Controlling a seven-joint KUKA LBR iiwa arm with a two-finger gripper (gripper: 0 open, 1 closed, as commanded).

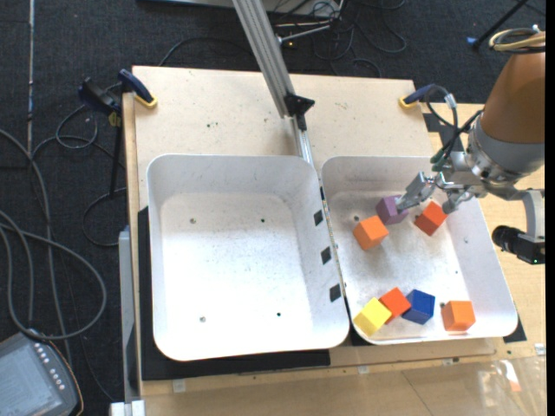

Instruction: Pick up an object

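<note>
Gripper [431, 199] in the right bin [490, 258], fingers spread apart astride a red-orange block [430, 219], without closing on it; purple block [390, 208] just beside it.

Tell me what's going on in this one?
A robot arm reaches into the right bin from the right, its gripper low over the far end, by a purple block and an orange-red block. Nothing is clearly held. Another orange block lies nearby, and yellow, orange, blue and orange blocks sit along the near edge.
</note>
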